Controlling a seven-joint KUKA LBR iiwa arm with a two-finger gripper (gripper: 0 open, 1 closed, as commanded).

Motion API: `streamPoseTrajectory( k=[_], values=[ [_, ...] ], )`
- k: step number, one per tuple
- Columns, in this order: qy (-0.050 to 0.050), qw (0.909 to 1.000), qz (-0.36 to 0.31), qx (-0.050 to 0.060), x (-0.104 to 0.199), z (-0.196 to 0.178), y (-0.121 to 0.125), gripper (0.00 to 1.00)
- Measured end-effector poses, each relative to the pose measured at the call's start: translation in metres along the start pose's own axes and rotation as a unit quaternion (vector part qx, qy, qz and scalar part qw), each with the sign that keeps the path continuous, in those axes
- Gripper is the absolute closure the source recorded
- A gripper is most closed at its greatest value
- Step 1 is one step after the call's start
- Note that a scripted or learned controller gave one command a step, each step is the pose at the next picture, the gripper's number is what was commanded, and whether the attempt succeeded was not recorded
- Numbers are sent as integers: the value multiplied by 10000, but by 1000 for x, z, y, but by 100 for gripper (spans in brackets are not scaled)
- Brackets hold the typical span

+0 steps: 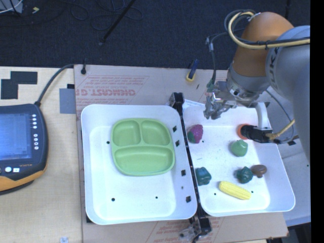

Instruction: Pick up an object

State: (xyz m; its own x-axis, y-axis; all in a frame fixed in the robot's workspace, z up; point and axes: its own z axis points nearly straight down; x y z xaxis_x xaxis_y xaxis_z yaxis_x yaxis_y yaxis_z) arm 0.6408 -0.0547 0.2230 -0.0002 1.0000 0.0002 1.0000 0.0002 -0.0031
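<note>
Overhead, my gripper (212,111) hangs above the right bin's (283,196) far edge near a magenta toy (195,133); I cannot tell its state. Nothing is lifted yet.

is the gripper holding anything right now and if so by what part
Nothing is held. The gripper hangs above the far edge of the right bin, with no object between its fingers; the purple toy lies apart, just below it.
</note>
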Motion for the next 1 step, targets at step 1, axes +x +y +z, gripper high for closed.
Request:
streamPoseTrajectory(
  k=[1],
  values=[
    [-1,10000,-1,5,-10,-5,-11,100]
  ],
)
